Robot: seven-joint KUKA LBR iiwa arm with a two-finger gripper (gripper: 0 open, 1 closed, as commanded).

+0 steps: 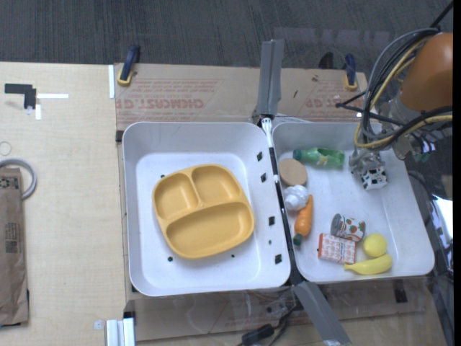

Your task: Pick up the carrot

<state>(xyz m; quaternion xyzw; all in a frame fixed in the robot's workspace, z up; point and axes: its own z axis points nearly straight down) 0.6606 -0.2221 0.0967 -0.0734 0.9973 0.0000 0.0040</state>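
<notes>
Carrot [304, 217] lies in right bin [403, 215] by its left wall, tilted, just below a white garlic bulb [294, 197]. Gripper [369, 170] hovers over the bin's upper right, well apart from the carrot; can't tell how the jaws stand. Yellow plate [203, 210] in left bin [144, 215].

The arm's orange band [432, 63] is running off the right edge. The brown paper bag [11, 244] is being cut by the left edge. Print on the small red-and-white carton [336, 249] is staying too small to read.
</notes>
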